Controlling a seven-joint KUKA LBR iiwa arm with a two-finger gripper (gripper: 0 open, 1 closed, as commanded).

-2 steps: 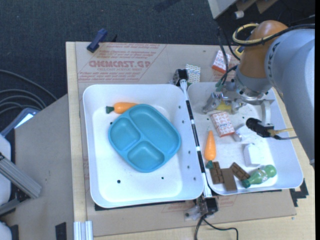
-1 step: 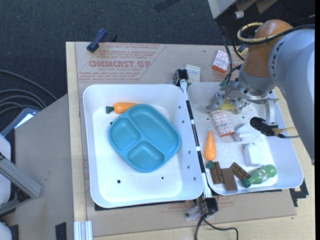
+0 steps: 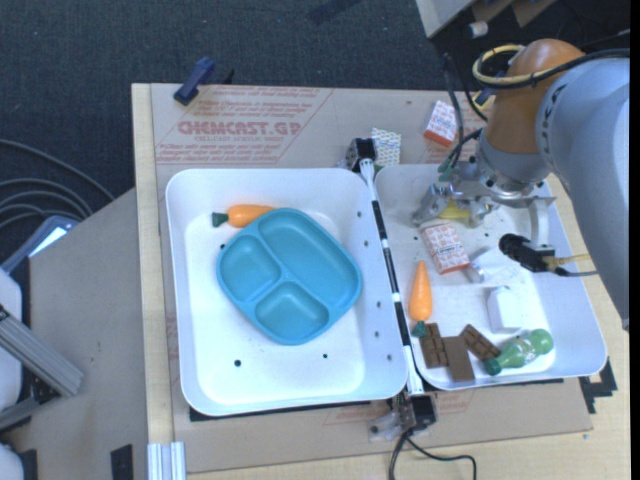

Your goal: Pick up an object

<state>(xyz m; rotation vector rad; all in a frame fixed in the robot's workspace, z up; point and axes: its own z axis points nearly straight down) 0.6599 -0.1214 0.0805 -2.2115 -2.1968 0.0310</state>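
grey claw (image 3: 452,196) low over right bin (image 3: 585,308), near snack packet (image 3: 444,246)

Beneath my gripper (image 3: 450,200), upper part of the right bin: a small yellow object (image 3: 455,210), partly hidden, lying flat above a red-and-white packet (image 3: 444,247).

The grey arm with its orange band (image 3: 525,78) reaches into the right white bin (image 3: 590,343), its pincer (image 3: 455,200) low over a yellow item near a red-and-white packet (image 3: 444,247), while the left white bin (image 3: 190,308) holds a blue divided plastic tray (image 3: 288,274) and an orange toy carrot (image 3: 245,214).
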